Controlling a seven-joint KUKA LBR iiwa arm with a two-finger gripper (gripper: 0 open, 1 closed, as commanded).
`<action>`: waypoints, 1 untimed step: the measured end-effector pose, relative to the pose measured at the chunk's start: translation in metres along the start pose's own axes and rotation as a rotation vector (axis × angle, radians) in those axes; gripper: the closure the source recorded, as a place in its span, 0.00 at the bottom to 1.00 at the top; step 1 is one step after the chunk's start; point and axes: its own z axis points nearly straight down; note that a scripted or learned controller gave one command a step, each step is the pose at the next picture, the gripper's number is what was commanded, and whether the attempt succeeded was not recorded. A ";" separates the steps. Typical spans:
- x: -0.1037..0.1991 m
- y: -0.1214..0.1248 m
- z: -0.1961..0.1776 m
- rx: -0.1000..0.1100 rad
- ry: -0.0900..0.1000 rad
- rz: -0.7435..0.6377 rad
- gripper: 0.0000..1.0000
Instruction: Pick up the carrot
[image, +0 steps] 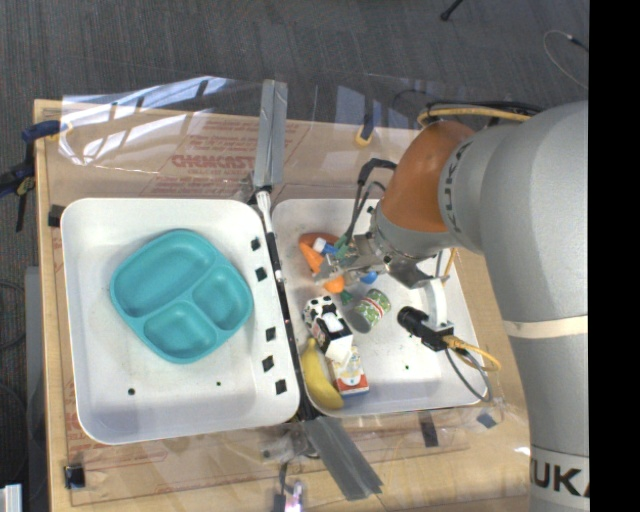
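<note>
One gripper (345, 262), its grip state impossible to tell, hangs over the carrot (311, 257) in the right bin (440, 385).

The grey arm (520, 230) reaches in over the right bin (455, 385), its hand (352, 262) low among the clutter near the bin's far-left corner. The carrot (312, 257) lies just beside the hand. A banana (320, 378) rests along the bin's near-left wall. The left bin (90, 400) contains a teal divided plate (180, 295) at its centre.
</note>
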 end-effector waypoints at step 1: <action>-0.018 0.008 -0.110 0.010 0.001 0.470 1.00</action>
